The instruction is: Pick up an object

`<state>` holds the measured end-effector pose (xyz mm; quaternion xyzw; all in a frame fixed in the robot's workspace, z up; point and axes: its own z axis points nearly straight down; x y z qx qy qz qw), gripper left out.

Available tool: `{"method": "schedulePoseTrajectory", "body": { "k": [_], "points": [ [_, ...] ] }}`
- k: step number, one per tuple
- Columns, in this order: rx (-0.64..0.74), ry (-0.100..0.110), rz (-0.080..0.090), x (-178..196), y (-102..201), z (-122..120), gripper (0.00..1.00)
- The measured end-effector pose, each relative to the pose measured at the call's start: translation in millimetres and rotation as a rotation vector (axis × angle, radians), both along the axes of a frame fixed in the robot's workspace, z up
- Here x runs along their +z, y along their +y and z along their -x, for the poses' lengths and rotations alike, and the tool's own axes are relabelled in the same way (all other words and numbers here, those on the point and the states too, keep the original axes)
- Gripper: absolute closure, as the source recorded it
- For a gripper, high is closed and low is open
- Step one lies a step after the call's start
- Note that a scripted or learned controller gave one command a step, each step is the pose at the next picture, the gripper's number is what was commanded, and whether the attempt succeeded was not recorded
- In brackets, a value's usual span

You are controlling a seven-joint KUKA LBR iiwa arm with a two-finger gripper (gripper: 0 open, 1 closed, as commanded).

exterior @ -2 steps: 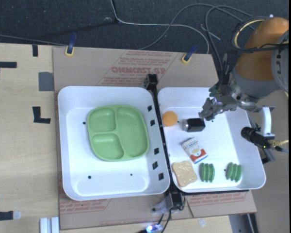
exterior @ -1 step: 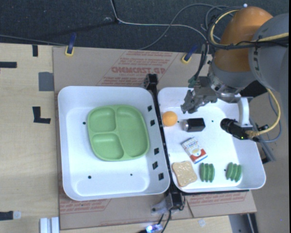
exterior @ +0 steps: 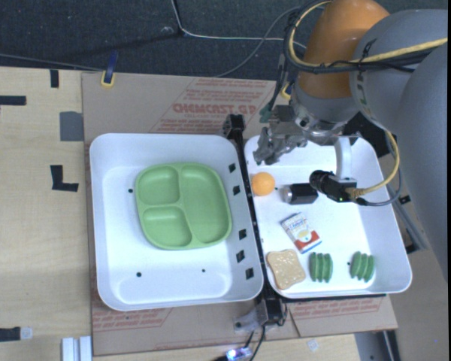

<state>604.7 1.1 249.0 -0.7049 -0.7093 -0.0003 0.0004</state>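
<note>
Over the right bin (exterior: 383, 277), we are seeing the big grey arm bending down from the right, its gripper (exterior: 269, 150) hanging near the top left corner. We cannot tell how its jaws are standing. Just below it, a round, smooth orange ball (exterior: 263, 183) is sitting on the white floor. Being round, it is pointing no way. A green plate (exterior: 183, 205) is lying in the left bin (exterior: 109, 201).
</note>
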Motion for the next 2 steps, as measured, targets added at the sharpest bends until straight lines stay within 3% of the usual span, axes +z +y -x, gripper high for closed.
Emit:
{"method": "schedulePoseTrajectory", "body": {
  "k": [2],
  "points": [
    [-0.003,0.000,0.002,-5.6,93.0,-34.0,1.00]
  ]
}}
